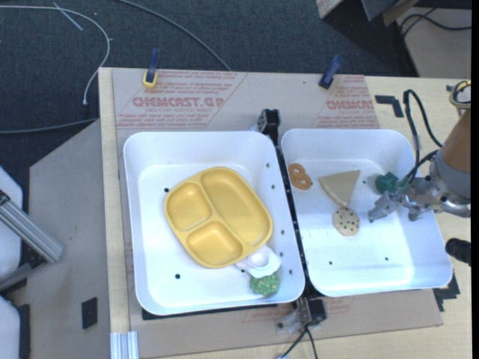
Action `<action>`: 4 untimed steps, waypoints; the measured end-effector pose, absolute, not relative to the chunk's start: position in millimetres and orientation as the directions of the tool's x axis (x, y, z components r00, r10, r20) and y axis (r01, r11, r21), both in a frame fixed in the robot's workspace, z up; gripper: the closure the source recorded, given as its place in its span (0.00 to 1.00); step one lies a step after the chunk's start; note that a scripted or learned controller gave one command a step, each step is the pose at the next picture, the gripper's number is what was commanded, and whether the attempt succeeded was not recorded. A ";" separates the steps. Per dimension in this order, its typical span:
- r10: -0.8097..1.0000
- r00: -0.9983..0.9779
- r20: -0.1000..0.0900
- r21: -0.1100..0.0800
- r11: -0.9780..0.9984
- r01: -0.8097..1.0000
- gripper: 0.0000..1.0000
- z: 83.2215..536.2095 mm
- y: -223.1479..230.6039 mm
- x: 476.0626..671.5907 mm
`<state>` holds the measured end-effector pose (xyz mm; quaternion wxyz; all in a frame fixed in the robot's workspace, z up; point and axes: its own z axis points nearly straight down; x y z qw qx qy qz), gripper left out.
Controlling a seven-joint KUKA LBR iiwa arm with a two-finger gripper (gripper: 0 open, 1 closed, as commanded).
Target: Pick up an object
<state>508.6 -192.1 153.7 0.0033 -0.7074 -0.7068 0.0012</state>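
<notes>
Down in the right bin (359, 275), the gripper (380, 206) hangs just right of the cookie (346, 221), near a tan wedge (340, 185), a pretzel (300, 176) and a teal piece (387, 181); whether it grips anything, I cannot tell. Left bin (150, 268) holds a yellow tray (217, 215).

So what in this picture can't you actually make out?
- Gripper: too small and blurred in the camera view to tell open from shut.
- Green object beside it: shape unclear, too small.
- Arm: cut off by the right edge.
- White item: partly under the yellow tray.
</notes>
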 end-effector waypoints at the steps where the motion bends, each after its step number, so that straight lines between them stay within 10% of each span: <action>1: 1.000 0.000 0.004 -0.007 0.000 1.000 0.00 103.6 -182.9 502.0; 2: 1.000 0.000 0.002 0.000 0.000 1.000 1.00 117.5 -183.7 503.9; 4: 1.000 -0.001 -0.003 0.008 0.001 1.000 1.00 237.4 -197.8 506.8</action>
